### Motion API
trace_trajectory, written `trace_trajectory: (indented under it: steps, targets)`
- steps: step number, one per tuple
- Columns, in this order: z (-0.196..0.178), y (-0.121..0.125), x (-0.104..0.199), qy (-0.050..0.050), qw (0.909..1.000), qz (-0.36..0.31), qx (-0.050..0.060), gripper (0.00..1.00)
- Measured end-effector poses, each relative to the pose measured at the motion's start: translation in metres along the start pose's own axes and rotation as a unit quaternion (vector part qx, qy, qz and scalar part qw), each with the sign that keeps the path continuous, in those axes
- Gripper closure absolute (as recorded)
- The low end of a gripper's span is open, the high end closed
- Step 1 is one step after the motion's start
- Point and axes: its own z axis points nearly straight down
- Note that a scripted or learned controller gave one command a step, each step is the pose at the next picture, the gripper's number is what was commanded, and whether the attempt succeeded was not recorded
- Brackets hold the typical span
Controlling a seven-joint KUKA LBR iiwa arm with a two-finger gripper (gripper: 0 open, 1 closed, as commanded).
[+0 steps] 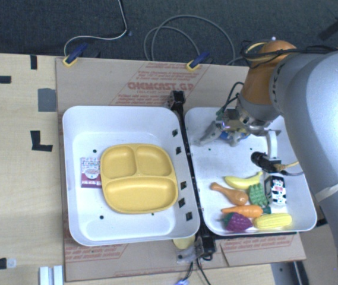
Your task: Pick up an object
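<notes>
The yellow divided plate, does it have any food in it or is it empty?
Empty: the yellow divided plate shows three bare compartments.

Robot arm [311,117]: broad, smooth light-grey casing with a rounded contour. An orange band [262,79] is seen at the casing's 10 o'clock side. Thin black cables [231,100] are looped beside the band. A small metallic gripper [231,129] with blue accents is fitted below.

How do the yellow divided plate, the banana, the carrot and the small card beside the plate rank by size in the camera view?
1. Yellow divided plate, by far the largest.
2. Banana.
3. Carrot, close to the banana, so that order is unsure.
4. Small card.
</notes>
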Motion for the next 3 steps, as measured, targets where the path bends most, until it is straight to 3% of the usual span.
trace_trajectory:
  steps: [1, 2, 3]
  targets:
    - [-0.009, -0.001, -0.003, -0.002, 1.0, 0.001, -0.001, 1.0]
    - [-0.009, -0.001, -0.003, -0.002, 1.0, 0.0, -0.001, 0.0]
    - [0.003, 0.011, 0.012, -0.002, 0.9999, 0.005, 0.013, 0.0]
